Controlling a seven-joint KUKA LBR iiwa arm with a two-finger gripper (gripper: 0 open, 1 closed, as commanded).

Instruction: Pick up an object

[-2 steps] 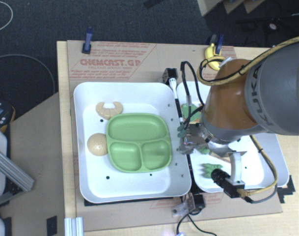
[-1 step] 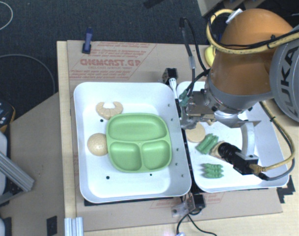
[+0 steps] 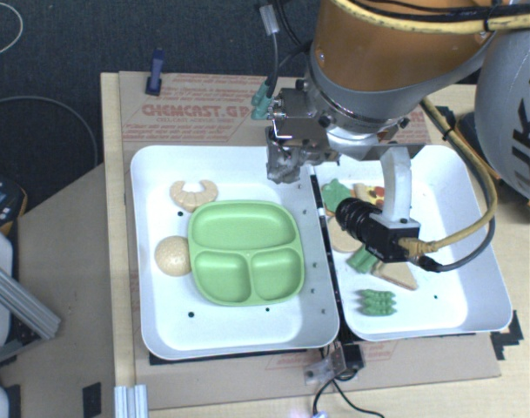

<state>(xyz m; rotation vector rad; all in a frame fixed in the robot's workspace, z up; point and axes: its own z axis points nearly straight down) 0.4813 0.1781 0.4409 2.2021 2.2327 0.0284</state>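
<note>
Two white bins sit side by side on my counter [image 3: 73, 233]. Nearest the camera, in the right bin [image 3: 473, 307], I see a small green pea pod [image 3: 376, 301] lying alone on the floor of the bin; it looks like a light, hard plastic toy, and I judge it the easiest pick, best pinched across its narrow width. Just beyond it lies a jumble: a tan wedge [image 3: 399, 276], a green piece [image 3: 363, 258], and further back another green scrap [image 3: 337, 192] beside something pale, all partly hidden by a black camera unit and its cable hanging from the wrist. In the left bin [image 3: 151, 190] a green divided plate [image 3: 245, 251] takes up the middle; it looks stiff and slick, too broad to pinch except at the rim. A round tan biscuit [image 3: 172, 255] touches its left edge, and a curved cream-and-tan pastry piece [image 3: 193, 194] rests just behind it.

Further back, the claw [image 3: 286, 165] hangs over the rear of the left bin, near the divider between the bins. I cannot tell how it is set. Beyond the bins, the brown board reads "CHEMCAST GP" [image 3: 195, 109] in red.
</note>
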